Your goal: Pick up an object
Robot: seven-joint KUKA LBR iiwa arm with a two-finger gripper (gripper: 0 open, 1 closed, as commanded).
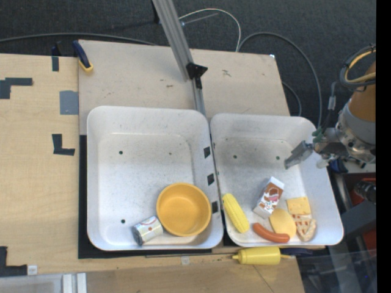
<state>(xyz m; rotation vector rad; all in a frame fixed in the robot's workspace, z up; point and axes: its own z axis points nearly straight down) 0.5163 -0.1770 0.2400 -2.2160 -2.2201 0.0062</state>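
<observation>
The right bin (pixel 244 133) has bare floor across its far half; toys crowd its near edge: corn cob (pixel 235 212), milk carton (pixel 269 197), sausage (pixel 270 233). The gripper (pixel 298 154) hangs over the right rim, touching nothing; whether its jaws are parted, I cannot tell.

Floor: dark grey carpet (pixel 275 8) crossed by thin cables (pixel 305 60).
Bench: pale board (pixel 140 72); wooden surface (pixel 30 163) at left bears dark tape marks (pixel 58 144).
</observation>
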